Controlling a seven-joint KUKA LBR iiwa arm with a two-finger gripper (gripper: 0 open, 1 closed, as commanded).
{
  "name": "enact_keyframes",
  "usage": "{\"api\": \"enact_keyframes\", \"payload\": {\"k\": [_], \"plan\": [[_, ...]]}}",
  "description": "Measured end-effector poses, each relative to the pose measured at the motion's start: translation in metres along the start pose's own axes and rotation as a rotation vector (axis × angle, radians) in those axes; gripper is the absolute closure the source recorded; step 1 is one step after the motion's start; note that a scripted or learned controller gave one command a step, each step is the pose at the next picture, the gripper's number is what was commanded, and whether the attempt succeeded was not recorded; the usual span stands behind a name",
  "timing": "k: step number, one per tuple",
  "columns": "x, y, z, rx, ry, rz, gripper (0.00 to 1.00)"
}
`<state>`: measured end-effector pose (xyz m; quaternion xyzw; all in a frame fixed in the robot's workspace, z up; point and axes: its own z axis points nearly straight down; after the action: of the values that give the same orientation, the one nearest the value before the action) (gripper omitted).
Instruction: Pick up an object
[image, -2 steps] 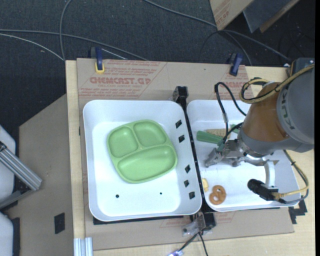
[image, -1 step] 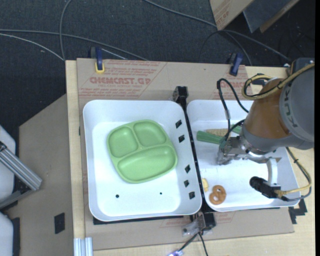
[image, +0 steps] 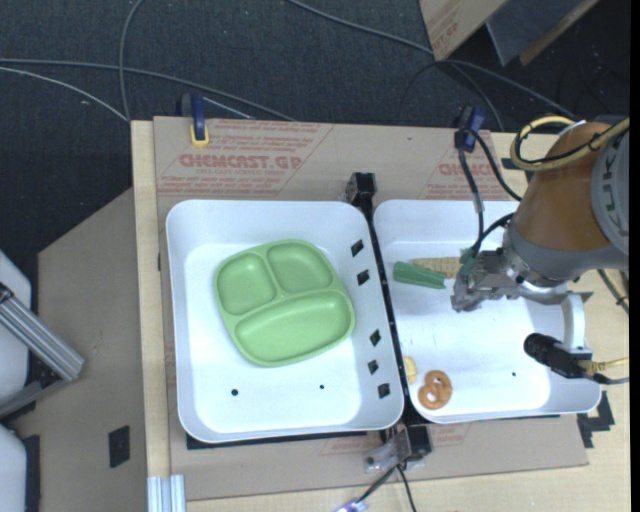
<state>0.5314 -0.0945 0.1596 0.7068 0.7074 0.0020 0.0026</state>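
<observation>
In the left bin (image: 190, 330) lies a green plate (image: 284, 301) divided into three compartments. The right bin (image: 480, 400) holds a green brush-like object with a pale end (image: 420, 273) near its far left, and a small brown pretzel (image: 435, 389) near its front left corner. My gripper (image: 466, 296) hangs low over the right bin, just right of the green object and close to its pale end. I see nothing between its fingers.
A black divider with clips (image: 372, 290) runs between the two bins. Cables and blue clamps (image: 468, 128) sit along the bench's far edge. The right bin's middle floor lies bare between gripper and pretzel.
</observation>
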Motion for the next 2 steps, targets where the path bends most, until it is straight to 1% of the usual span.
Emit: {"api": "enact_keyframes", "payload": {"k": [1, 2], "plan": [[0.0, 0.001, -0.043, 0.001, 0.0, 0.0, 1.0], [-0.008, 0.003, -0.106, -0.001, 0.0, 0.0, 1.0]]}}
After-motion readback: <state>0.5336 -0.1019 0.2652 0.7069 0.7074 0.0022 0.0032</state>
